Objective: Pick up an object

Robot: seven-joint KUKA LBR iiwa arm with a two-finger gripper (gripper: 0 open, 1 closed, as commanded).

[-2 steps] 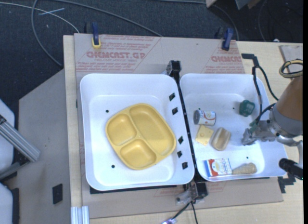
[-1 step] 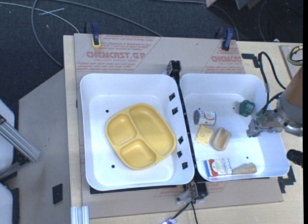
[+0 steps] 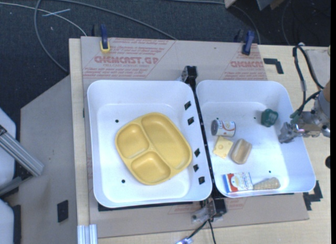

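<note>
Leftmost, a yellow three-compartment plastic tray (image 3: 153,148) lies in the left white bin (image 3: 100,133). Centre-right, the right white bin (image 3: 294,159) holds a small can (image 3: 223,128), yellow wedge (image 3: 222,147), tan lump (image 3: 241,151), carton (image 3: 237,181), green knob (image 3: 269,117). Far right, the gripper (image 3: 287,131) hovers at its rim; grip unclear.

A divided tray (image 3: 153,147) lies in the left bin (image 3: 100,133); a can (image 3: 223,128), wedge (image 3: 222,147), bread roll (image 3: 241,151) and carton (image 3: 237,181) cluster in the right bin (image 3: 294,154), near its left wall.

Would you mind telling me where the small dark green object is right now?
The small dark green object lies in the right-hand white bin, near its far right corner, right of the small can and left of the gripper.
</note>
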